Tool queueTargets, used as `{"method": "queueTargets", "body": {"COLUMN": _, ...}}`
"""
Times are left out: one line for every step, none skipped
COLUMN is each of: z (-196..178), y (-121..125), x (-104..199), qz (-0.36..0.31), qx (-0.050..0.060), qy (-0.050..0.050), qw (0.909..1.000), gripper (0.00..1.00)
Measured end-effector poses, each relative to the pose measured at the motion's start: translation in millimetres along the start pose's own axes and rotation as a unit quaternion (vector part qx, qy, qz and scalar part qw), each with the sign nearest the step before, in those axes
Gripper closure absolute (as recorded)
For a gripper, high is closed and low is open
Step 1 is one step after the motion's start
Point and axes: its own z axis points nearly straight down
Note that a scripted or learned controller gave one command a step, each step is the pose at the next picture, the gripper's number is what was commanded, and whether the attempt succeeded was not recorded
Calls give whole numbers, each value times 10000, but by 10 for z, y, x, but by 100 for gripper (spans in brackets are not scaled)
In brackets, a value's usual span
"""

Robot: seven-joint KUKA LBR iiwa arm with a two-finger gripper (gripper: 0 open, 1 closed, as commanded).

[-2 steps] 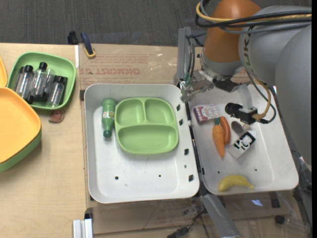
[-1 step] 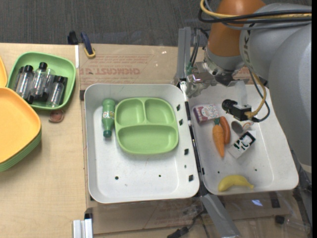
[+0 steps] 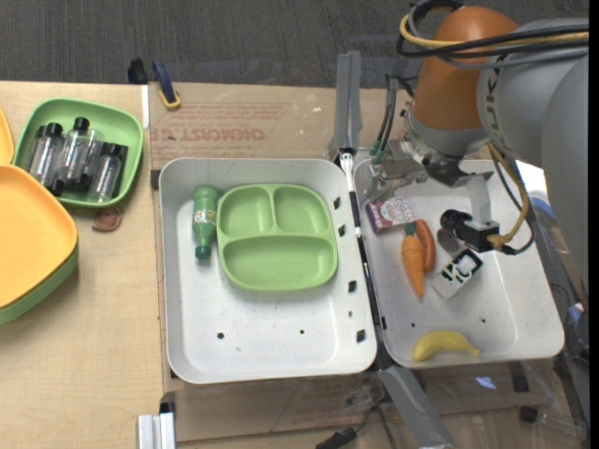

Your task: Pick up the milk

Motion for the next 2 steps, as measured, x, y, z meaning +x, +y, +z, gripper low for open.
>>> {"method": "queueTargets", "body": {"z": -2, "y": 383, "x": 41, "qz": -351, "qx": -10, "qy": -7, "qw": 9994, "gripper": 100}}
{"method": "queueTargets", "body": {"z": -4, "y": 290, "x": -442, "qz": -576, "qx": -12, "qy": -6, "qw": 9983, "gripper": 100}}
